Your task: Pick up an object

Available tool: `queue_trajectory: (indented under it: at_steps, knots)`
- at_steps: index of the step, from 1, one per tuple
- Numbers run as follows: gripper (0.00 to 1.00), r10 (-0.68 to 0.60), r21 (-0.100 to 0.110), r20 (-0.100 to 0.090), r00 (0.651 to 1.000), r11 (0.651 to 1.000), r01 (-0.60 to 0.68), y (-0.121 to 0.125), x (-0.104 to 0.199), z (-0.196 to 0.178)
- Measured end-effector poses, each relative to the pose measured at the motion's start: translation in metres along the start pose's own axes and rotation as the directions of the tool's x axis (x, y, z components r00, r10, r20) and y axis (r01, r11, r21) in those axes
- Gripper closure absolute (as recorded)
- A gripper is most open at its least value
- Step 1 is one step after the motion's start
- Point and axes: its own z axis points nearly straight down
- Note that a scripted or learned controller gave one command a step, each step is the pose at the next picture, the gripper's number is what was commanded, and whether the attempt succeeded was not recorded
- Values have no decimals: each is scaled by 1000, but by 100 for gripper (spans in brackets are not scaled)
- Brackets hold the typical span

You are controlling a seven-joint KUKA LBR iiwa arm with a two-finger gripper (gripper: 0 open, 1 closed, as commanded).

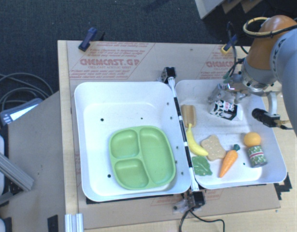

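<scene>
Now my gripper (224,99) hangs low in the right white bin (271,175), right over one black-and-white patterned block (223,109).
Whether my fingers are spread or closed I cannot tell. Seven other items share this bin: one tan wooden block (188,114), one yellow banana (193,142), one slice of toast (214,148), one green leafy piece (202,166), one carrot (228,162), one orange (252,139), one small can (256,155). One green three-compartment plate (141,157) lies in the left bin (90,129).

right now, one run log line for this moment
arm: over right bin | end effector: above black-and-white item | grasp: unconfirmed | left bin: green tray
</scene>
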Motion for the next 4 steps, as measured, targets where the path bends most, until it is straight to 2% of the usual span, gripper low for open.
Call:
queue_trajectory:
  at_steps: [1, 2, 3, 4]
  knots:
    - [100, -1, -4, 3, 1000, 1000, 1, 1, -1, -12]
    - [100, 2, -7, 5, 1000, 1000, -2, 1, -51, -59]
    - [100, 0, -3, 1, 1000, 1000, 0, 1, 2, -81]
    - [100, 1, -7, 4, 1000, 1000, -1, 1, 4, -125]
